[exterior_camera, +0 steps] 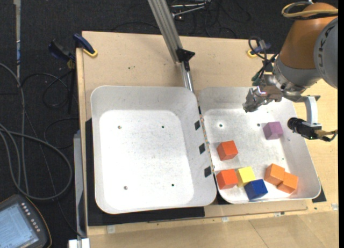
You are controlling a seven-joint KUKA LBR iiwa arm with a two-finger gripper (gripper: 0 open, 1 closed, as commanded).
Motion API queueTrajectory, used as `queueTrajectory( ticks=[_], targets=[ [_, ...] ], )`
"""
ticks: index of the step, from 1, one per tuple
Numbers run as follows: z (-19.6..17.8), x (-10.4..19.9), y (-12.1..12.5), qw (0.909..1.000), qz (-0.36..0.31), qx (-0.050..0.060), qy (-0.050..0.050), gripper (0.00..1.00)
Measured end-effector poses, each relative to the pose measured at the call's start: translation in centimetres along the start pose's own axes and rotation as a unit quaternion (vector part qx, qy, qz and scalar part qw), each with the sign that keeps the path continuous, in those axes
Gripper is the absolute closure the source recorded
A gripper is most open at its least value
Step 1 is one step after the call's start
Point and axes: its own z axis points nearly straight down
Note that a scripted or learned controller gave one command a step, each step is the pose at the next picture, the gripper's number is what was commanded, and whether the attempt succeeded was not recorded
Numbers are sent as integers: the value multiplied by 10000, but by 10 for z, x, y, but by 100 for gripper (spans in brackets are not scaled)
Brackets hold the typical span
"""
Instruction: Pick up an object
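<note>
The right bin point(236, 117) holds several small blocks. A purple block point(273, 130) lies near its back right. An orange cube point(227, 150) sits mid-bin. Along the front edge are another orange block point(227, 178), a yellow block point(246, 174), a blue block point(256, 189) and two orange blocks point(282, 177) close together. My gripper point(252, 103) hangs over the back part of the right bin, left of and behind the purple block, with nothing visible between its fingers.
The left bin point(102, 134) is beside the right one, with a dark divider strip point(202, 147) between them. A metal pole point(164, 19) slants down to the bins' back edge. Clamps point(84, 44) sit at the bench's back corners.
</note>
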Motion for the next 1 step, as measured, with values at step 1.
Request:
queueTrajectory(
  ticks=[1],
  targets=[
    [-14, 47, 9, 10000, 2, -2, 4, 100]
  ],
)
